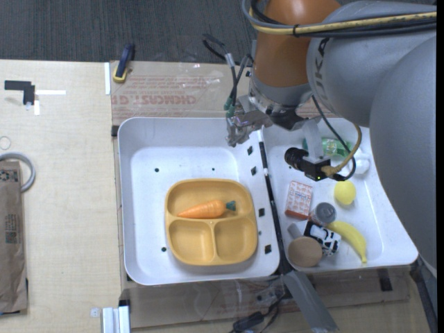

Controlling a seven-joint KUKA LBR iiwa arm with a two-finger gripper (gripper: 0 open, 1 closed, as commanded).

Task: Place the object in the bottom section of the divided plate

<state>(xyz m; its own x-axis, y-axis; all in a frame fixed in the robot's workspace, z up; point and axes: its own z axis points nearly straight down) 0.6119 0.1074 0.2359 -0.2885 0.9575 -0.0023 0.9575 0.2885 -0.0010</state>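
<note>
While the gripper [238, 132] is hanging over the rim between the two bins, at about twelve o'clock from the divided plate [182, 247], I cannot tell from this angle how it is set, wide or narrow, and nothing is showing in it. The carrot [205, 209] is lying on its side in the plate's long upper section, green stub pointing to three o'clock, tip to nine o'clock, so it is sitting in the wrong compartment for now. The two smaller sections along the plate's six o'clock edge are waiting bare. I am reading the carrot as a light toy, probably hard and smooth plastic, so it is likely to skid or roll if pinched near the taper. The thick part, just toward nine o'clock of the green end, is looking like the safest place to take it, squeezing across its width. The low ridges of the plate are crowding it, so a straight descent is seeming wise. Over in the right bin [395, 220], a banana [352, 236] and a lemon [345, 192] are sitting well apart from all this.
</note>
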